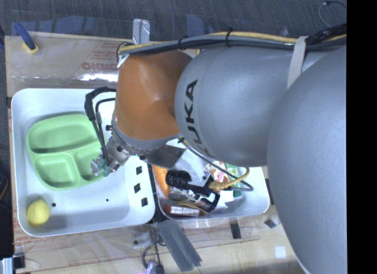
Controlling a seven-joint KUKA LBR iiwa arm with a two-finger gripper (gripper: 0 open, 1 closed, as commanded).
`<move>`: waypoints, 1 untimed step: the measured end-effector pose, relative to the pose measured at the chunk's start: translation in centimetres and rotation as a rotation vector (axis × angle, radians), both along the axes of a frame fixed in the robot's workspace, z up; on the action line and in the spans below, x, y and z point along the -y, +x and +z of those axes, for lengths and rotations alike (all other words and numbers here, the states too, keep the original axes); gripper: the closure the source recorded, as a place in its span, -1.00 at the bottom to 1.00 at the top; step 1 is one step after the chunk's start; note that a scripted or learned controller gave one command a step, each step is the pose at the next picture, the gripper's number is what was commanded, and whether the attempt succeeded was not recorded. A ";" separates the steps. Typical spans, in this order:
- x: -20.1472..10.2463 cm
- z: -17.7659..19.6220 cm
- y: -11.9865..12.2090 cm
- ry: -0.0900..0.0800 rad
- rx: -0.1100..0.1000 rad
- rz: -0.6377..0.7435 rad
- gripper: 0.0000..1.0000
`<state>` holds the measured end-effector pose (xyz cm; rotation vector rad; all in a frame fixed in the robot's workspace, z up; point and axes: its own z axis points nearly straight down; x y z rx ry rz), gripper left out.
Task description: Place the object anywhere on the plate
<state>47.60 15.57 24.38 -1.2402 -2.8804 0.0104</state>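
Looking down from the fixed camera, the arm (235,131) sweeps in from the right and blocks much of both bins. The gripper (101,165) sits low over the near right rim of the green plate (59,149) in the left bin (76,214); whether it is open or closed, or carries anything, I cannot tell. A yellow ball (37,213), likely the object, rests in the bin's near left corner, well apart from the plate. It looks light, round and prone to rolling, so a grasp across its middle seems wisest. Bin walls crowd that corner, but open floor lies between ball and plate. Clutter (188,193) fills the right bin.
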 end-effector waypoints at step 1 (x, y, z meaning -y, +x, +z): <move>3.3 -0.8 0.0 0.001 0.000 -0.038 1.00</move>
